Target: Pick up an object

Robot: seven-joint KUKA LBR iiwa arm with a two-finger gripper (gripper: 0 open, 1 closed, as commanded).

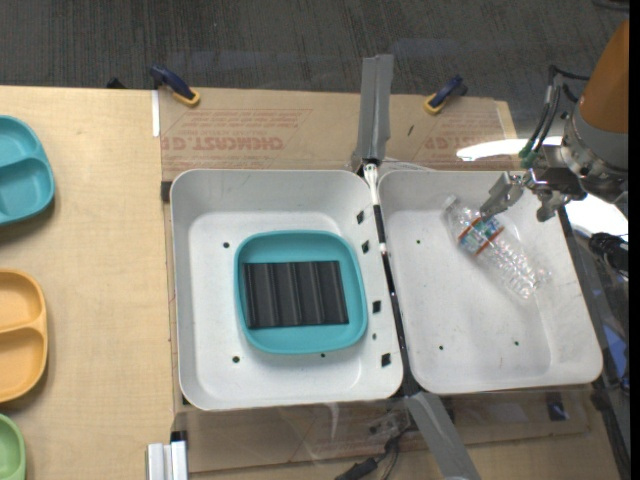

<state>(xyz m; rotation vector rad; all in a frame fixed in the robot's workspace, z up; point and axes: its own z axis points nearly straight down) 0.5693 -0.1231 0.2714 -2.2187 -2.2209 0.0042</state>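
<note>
Far left on the bench: a teal divided plate (22, 178), an orange one (20, 335) below it, a green plate edge (8, 450) at the corner. Left bin (200, 368) holds a teal tray with a dark ribbed insert (298, 292). Right bin (560, 358) holds the task's thing — a clear plastic bottle (495, 248), lying on its side, slanted, label near its upper end. My gripper (528, 196) sits at the bin's upper right, fingers spread wide — one finger (497, 196) is just beside the bottle's upper end, nothing between them.
</note>
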